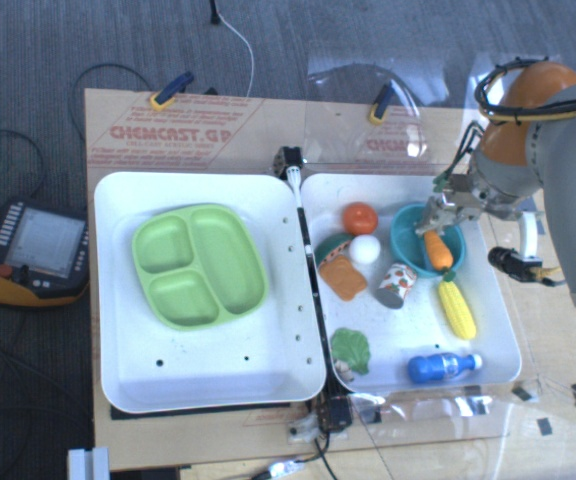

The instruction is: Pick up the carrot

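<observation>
From the one overhead camera, the arm (543,118) enters at the upper right of the frame and is partly cut off by the edge. Its gripper (446,220) sits low over the teal bowl (408,238) in the right bin (503,348), and its fingers blur into the bowl's rim, so I cannot tell how wide they stand or whether they grip anything.

The carrot (438,250) lies in the teal bowl, right of centre in the frame, its upper end tucked under the gripper. Beside the bowl, towards the left, are a tomato (360,217), a white ball (365,250) and a toast-like piece (343,279); a small patterned cup (398,282) is too blurred to read. Below lie a corn cob (457,309), a blue bottle (441,367) and a green leafy piece (350,349).

The left bin (118,358) bears a green divided tray (200,264). On the brown board (118,133) behind it, reddish lettering reads roughly "CHEMCAST GP". A handheld pendant (30,253) lies at the left edge.
</observation>
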`<state>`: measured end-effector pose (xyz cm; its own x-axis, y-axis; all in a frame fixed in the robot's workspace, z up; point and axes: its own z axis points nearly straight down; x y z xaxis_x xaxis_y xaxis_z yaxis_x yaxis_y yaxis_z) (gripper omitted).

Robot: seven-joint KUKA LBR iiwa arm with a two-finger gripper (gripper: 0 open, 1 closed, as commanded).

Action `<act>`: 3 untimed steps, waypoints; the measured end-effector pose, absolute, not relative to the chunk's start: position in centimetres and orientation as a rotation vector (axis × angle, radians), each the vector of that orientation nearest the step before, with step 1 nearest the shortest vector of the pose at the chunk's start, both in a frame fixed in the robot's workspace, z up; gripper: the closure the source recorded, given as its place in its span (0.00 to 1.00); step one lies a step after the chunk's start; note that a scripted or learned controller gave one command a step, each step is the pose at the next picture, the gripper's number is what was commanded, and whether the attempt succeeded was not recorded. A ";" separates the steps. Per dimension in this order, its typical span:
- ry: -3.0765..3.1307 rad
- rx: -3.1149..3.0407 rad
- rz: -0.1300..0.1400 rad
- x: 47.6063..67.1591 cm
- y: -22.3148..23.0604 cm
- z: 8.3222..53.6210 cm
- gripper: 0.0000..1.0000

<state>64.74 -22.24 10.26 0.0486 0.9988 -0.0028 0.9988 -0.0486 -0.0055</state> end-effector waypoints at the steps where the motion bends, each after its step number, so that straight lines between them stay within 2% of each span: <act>1: -2.177 -2.272 0.013 65.0 -22.2 11.6 1.00; 2: -1.852 -2.540 0.002 64.2 -15.1 17.9 1.00; 3: -2.174 -2.289 -0.013 54.1 -14.5 9.5 1.00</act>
<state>54.13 -14.50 9.46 0.0515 0.9987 -0.0047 0.9985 -0.0514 0.0169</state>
